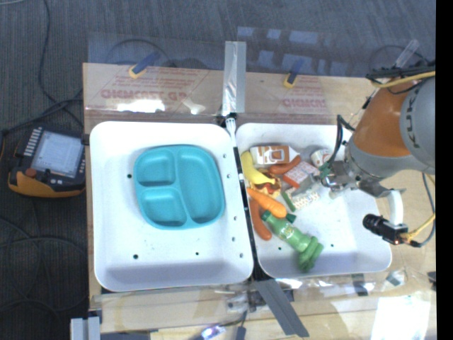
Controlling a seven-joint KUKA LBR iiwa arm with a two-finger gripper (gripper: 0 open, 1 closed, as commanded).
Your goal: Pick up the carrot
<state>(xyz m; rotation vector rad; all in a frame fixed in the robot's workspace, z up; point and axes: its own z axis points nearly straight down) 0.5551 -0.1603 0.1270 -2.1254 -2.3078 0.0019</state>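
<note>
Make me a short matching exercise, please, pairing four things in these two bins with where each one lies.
Things:
1. blue tray
2. carrot
3. green bottle
4. gripper

Places:
A. right bin, at the front of the pile, nearest the bin's front edge
B. over the right bin, at the right side of the pile
C. middle of the left bin
D. right bin, close to the wall between the bins, just behind the green bottle

Pairs: 1-C, 2-D, 3-A, 4-B
</note>
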